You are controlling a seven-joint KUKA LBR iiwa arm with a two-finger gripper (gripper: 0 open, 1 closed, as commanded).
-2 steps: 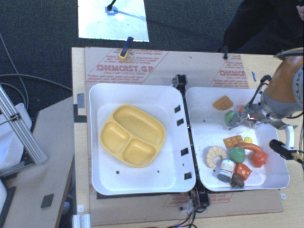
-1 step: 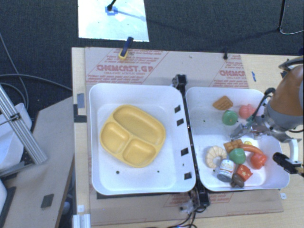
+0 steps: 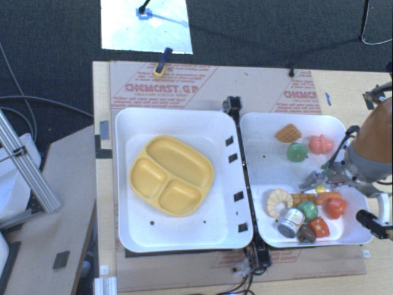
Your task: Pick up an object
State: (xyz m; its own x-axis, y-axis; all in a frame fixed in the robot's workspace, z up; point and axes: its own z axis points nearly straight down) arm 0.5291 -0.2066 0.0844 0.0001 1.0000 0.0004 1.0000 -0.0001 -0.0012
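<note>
A: Honestly, where is the trouble sitting?

B: Nearest, 1 small silver can [image 3: 290, 221] is crowding a red toy tomato [image 3: 334, 208] in the right white bin [image 3: 261, 165].

A: And the 2-finger gripper [image 3: 314, 180]?

B: It is hovering just above; open or clenched, I cannot tell. Closing there risks pinching 2 toys, or nudging the farther green ball [image 3: 297, 152].

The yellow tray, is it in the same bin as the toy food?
No, the yellow tray lies alone in the left bin, and the toy food is in the right bin.
</note>
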